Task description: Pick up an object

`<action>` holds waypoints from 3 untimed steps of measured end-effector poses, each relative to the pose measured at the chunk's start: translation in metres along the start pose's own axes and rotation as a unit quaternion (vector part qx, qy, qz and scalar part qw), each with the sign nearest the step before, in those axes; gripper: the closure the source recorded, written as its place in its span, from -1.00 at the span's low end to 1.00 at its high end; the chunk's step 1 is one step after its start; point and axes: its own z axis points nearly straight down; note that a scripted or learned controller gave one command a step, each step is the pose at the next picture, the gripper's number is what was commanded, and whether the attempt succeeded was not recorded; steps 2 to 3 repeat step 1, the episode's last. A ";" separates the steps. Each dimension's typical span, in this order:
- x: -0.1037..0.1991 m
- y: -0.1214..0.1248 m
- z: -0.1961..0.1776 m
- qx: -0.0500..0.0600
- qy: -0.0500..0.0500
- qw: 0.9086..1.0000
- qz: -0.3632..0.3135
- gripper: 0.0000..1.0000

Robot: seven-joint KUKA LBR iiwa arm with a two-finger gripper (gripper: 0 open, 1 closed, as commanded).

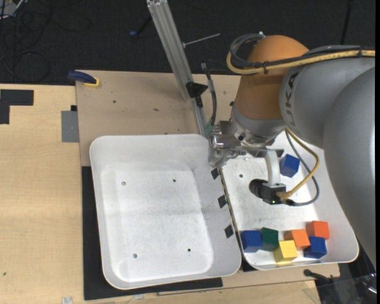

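Seven blocks, all in the right bin (259,217). Six sit bunched at its near edge: blue block (251,240) at view-left, green block (268,237) touching it, yellow block (285,251) nearest of all. Beyond the yellow one are the orange block (300,238), a second blue block (315,247), and a red block (319,229) at the bunch's far-right end. The seventh, a lone blue block (290,165), lies well apart, farther back in the same bin.

Left bin (152,214): white floor, a few dark specks. Three black tabs (221,201) run along the wall the bins share.

Gripper (219,152) hangs at the right bin's far-left corner, just beside that shared wall, well apart from the bunch and from the lone blue block. Open or closed: cannot tell, the wrist hides it.

Arm (342,119) comes in from view-right, orange band (266,87) on top. Behind it a metal rail (172,49) slants up off the bench (139,100). Far-left bench corner: blue clamp (82,77)
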 end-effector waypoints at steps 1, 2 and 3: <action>0.055 0.007 -0.016 -0.001 0.000 1.000 -0.001 1.00; 0.055 0.007 -0.016 -0.001 0.000 1.000 -0.001 1.00; 0.055 0.007 -0.016 -0.001 0.000 1.000 -0.001 1.00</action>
